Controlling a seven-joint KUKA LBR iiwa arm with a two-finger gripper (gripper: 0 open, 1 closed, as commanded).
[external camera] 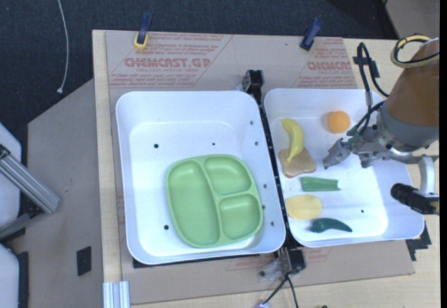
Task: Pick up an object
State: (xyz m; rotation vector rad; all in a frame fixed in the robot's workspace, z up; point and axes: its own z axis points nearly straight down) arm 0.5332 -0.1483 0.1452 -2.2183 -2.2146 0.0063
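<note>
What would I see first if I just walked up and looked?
Probably the big green plate with three sections, lying in the left bin. Then the toy food in the right bin: a yellow banana, an orange ball, and the robot's pincer hovering beside them.

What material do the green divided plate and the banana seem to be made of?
The green plate looks like moulded plastic with a matte finish: one even colour, soft rounded dividers. The banana is probably a plastic toy, since its yellow is uniform and smooth, though real fruit cannot be excluded.
</note>
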